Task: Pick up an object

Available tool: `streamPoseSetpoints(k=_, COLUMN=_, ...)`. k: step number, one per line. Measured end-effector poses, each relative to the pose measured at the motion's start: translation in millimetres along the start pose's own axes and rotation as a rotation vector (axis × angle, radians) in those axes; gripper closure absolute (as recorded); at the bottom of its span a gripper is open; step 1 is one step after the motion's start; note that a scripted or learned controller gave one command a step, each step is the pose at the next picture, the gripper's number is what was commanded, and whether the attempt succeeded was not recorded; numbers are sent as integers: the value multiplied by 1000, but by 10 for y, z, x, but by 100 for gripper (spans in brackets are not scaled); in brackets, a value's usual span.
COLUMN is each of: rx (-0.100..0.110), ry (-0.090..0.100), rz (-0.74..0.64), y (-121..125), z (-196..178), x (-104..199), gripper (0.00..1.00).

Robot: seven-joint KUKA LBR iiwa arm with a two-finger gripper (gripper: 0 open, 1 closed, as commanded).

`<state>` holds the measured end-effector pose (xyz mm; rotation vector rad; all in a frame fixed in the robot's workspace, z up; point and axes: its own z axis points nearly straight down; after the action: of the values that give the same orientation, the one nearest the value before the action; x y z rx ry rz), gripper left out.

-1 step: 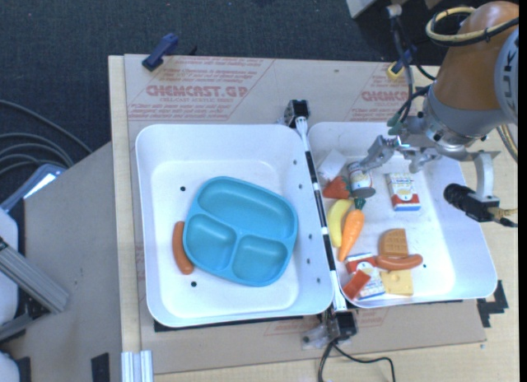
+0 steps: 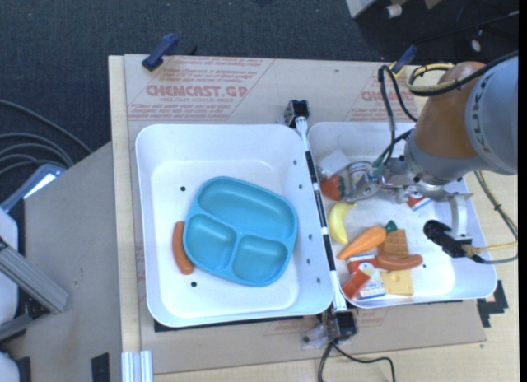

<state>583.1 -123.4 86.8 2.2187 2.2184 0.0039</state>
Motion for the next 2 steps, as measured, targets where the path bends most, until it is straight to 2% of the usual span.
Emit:
streamPoseSetpoints(k=1, rx=5, ry=1, rz=-1, y=256, z=24, x=325, gripper=0)
streamPoseSetpoints(k=2, rx=8, ry=2, rz=0, y=57, z=24, x=309, gripper=0)
